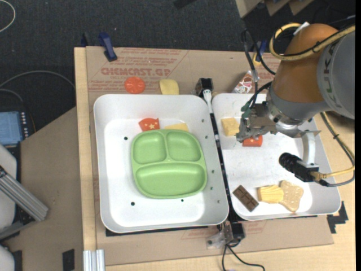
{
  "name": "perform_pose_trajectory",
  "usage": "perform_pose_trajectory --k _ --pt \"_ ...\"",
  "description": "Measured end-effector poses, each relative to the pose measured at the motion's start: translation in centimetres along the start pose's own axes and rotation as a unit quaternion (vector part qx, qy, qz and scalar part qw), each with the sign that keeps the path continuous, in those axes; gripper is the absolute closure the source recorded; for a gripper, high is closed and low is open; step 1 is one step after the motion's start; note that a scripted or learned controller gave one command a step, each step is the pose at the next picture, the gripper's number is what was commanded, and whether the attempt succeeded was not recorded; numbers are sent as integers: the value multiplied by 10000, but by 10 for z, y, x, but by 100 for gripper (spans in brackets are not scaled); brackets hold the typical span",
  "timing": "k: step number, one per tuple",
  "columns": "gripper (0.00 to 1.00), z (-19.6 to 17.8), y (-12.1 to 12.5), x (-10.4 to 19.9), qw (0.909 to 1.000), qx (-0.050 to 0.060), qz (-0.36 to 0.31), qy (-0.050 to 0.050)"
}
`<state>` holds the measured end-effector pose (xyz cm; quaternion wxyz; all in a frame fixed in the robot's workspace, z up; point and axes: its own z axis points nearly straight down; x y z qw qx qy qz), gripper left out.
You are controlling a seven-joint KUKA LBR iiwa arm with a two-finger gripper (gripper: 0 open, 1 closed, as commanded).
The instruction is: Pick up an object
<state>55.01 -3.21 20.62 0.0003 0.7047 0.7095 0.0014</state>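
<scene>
I had the jaws point(250, 133) low in the right bin point(327, 205), right over the orange block point(253, 141), lined up to grab. Wrist blocked my view, so I couldn't tell if they were spread or closed. Cheese piece point(229, 126) sat just left of that block.

Orange block point(253, 141) half under end effector point(249, 132)
</scene>
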Motion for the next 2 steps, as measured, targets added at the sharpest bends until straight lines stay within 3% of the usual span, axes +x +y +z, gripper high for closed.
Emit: perform_pose_trajectory --k 1,2 --pt "100 -27 -1 4 10000 -14 27 -9" --pt "100 -15 8 -49 10000 -1 60 -28"
